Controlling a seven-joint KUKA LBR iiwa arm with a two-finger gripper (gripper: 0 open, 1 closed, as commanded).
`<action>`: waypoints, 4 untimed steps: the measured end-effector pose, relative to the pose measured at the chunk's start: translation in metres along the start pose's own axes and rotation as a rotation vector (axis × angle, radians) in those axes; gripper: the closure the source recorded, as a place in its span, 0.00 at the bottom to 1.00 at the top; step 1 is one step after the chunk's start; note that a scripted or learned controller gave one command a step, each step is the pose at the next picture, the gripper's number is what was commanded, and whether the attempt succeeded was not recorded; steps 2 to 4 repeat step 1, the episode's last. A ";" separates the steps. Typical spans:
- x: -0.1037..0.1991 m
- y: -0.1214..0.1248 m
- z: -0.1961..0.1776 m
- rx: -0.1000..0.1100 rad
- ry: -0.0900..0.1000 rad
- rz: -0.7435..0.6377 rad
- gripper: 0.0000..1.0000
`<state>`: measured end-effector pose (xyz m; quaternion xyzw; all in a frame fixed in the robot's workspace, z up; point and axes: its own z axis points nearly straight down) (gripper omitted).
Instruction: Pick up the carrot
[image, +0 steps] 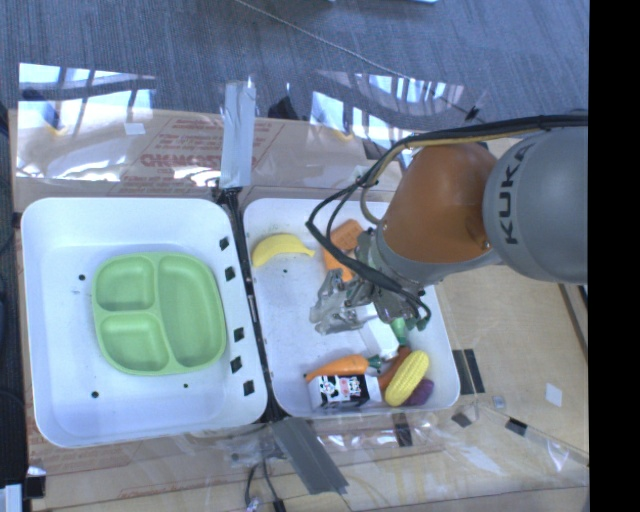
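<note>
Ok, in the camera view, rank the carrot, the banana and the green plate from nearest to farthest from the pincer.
1. Carrot: just below the pincer, at the right bin's near edge.
2. Banana: up and left of it, by the divider.
3. Green divided plate: in the left bin, far left.

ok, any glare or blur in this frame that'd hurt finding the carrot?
Camera view: strong glare on the plastic sheet behind the bins, none on the carrot; carrot lit evenly and reasonably sharp; end effector is soft and casts a faint shadow on the right bin floor.
</note>
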<state>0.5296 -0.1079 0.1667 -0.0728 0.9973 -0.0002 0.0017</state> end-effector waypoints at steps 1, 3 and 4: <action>-0.061 0.027 -0.027 0.000 -0.001 0.061 1.00; -0.061 0.027 -0.027 0.000 -0.001 0.061 1.00; -0.061 0.027 -0.027 0.000 -0.001 0.061 1.00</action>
